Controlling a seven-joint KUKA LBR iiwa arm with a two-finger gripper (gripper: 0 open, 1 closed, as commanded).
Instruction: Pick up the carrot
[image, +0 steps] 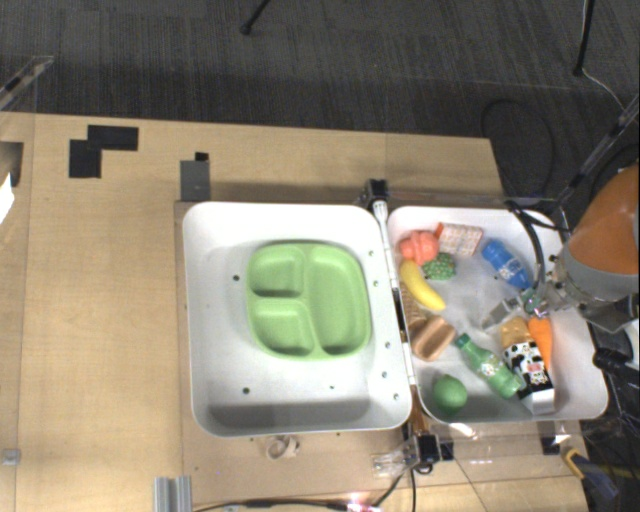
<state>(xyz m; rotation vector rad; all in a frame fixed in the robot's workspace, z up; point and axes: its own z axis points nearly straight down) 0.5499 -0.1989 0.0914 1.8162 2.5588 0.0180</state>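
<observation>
While we reach in from the right, our gripper (527, 303) hangs low over the right bin (592, 398); the carrot (541, 340) lies just beside it, near the right wall.

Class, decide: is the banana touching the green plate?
Apart. The camera view shows the banana in the right bin, the green plate in the left bin, with both bin walls between them.

Green divided plate (305, 299) in left bin (200, 330), carrot (541, 340) beside end effector (527, 305) in right bin (590, 395)
</observation>
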